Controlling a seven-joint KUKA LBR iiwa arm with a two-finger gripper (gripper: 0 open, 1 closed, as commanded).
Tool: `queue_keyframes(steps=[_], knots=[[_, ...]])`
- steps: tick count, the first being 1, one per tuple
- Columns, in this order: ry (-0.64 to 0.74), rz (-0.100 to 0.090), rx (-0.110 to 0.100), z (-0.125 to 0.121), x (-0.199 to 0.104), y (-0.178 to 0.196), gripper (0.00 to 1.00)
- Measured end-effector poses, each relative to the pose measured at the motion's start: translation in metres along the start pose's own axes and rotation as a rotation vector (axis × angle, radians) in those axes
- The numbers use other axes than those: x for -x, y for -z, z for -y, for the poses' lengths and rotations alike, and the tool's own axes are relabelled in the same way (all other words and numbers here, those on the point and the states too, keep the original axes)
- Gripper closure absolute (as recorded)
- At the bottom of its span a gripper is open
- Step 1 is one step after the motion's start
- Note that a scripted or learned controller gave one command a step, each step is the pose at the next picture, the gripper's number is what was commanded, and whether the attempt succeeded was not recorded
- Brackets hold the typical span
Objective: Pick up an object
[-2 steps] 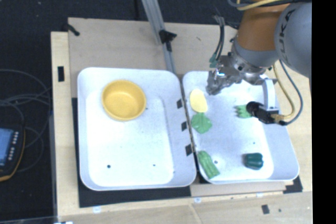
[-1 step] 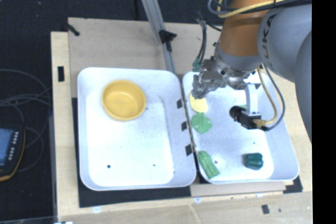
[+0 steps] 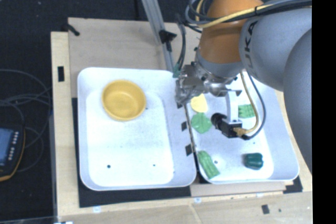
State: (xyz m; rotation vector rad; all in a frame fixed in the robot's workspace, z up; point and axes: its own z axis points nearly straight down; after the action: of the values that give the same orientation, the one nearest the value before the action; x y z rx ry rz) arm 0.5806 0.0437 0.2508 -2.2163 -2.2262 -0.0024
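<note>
While the jaws hang low over the right bin, how far open they are I cannot tell; a pale yellow piece lies just beneath them, a green round piece just below that. Left bin carries a yellow bowl on the desk.

Two white bins side by side. One yellow bowl, upper left of left bin. In right bin: one pale yellow piece, four green items — round, flat rectangular, dark block, striped. One arm.
</note>
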Motion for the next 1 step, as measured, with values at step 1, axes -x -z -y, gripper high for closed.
queue_keyframes(steps=[1], knots=[[-0.001, 0.0, 0.0, 0.0111, -0.0423, -0.0033, 1.0]])
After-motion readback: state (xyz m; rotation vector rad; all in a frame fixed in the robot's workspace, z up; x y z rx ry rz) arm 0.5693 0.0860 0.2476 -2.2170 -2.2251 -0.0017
